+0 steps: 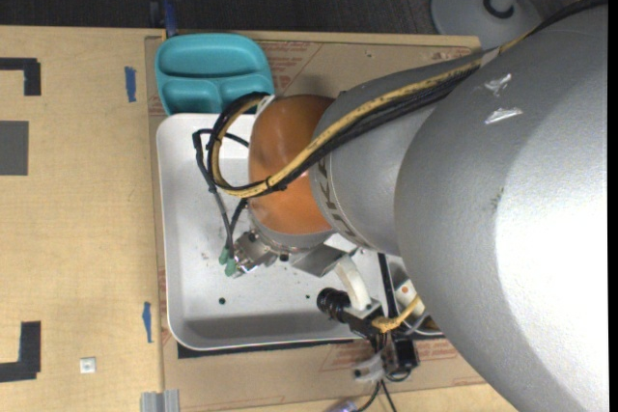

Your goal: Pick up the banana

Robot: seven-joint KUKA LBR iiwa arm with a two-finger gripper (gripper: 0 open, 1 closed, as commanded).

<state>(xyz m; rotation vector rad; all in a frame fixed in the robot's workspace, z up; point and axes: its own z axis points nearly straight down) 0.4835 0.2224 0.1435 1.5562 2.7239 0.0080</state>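
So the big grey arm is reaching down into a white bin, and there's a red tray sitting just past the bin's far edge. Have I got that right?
Nearly. The tray past the bin's far edge is teal, not red, as the camera view shows. The rest holds: the grey arm does reach down into the white bin.

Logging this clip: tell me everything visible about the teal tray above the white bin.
The teal tray looks like moulded plastic with rounded corners and a raised rim. It has one wide compartment at the far side and smaller ones nearer the white bin, split by a ridge. It lies flat on the bench, at the bin's far edge. The arm hides its near right part.
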